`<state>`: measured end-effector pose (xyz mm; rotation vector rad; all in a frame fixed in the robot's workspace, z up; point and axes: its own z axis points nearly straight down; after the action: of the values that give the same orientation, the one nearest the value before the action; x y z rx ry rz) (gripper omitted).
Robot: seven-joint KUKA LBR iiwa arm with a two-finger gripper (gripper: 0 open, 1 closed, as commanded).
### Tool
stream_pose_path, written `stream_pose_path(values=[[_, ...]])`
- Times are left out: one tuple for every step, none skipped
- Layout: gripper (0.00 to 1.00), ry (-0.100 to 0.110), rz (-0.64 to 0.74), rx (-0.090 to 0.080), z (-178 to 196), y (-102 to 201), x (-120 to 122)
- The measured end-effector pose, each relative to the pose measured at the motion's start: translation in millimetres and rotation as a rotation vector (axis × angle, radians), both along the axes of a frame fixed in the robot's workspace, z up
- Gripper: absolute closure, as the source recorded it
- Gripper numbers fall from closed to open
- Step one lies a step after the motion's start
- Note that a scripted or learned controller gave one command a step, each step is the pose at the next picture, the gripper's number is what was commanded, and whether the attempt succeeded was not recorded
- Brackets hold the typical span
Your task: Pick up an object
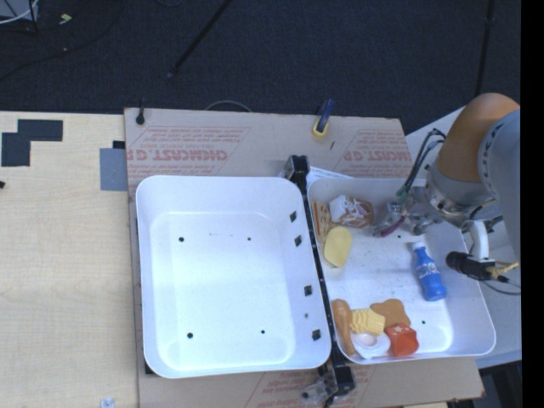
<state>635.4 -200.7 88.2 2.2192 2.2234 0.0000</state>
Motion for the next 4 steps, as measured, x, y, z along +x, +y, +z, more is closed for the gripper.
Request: stream_pose_path(values=[[0.00,0.008,-0.001,0.001,-1.0,58.3,7.3],[0.00,0.006,-0.003,0.001,-1.0,23.7,-50.2],[0.00,0.013,0.004,0.001,-0.7,47.8,8.3],[0.00,0.003,-0.001,0.001,-1.0,63.5,-8.9]])
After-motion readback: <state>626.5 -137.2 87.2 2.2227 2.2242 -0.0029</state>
